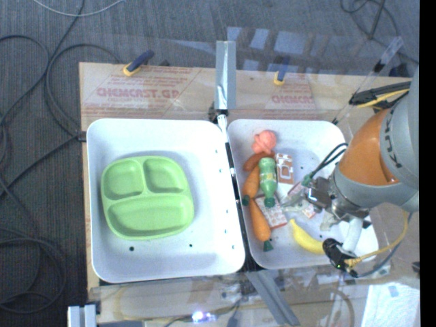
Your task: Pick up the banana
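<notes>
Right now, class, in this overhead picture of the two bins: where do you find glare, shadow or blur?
Camera view: pale reflections streak the clear sheet behind the shallow white bins; the green three-compartment plastic tray casts only a soft shadow; the yellow banana is clear, while the small packets beside it are too blurred to read.

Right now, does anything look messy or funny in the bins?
A little. The right bin is crowded: the banana, two carrots, a green bottle and small packets lie jumbled, some overlapping. The green divided plate sits slightly askew in the left bin. Nothing looks spilled or broken.
</notes>
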Available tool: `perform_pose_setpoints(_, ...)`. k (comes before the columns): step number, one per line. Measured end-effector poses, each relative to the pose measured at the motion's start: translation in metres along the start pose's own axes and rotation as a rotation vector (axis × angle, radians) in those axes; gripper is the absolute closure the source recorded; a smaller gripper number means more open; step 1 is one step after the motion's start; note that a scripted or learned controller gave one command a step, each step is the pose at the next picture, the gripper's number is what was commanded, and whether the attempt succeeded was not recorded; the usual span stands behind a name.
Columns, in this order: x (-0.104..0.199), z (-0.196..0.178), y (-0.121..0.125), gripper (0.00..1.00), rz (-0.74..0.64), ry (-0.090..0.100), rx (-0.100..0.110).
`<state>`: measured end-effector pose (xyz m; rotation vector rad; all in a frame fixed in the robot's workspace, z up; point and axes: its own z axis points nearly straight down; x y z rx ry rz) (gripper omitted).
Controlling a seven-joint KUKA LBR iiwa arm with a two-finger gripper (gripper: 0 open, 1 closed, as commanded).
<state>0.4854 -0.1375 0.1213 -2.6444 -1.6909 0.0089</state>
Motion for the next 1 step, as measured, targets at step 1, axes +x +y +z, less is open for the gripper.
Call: perform_pose_setpoints(1, -0.0148, 0.0269, 0.0143, 0.0, -0.424, 0.011, -0.025)
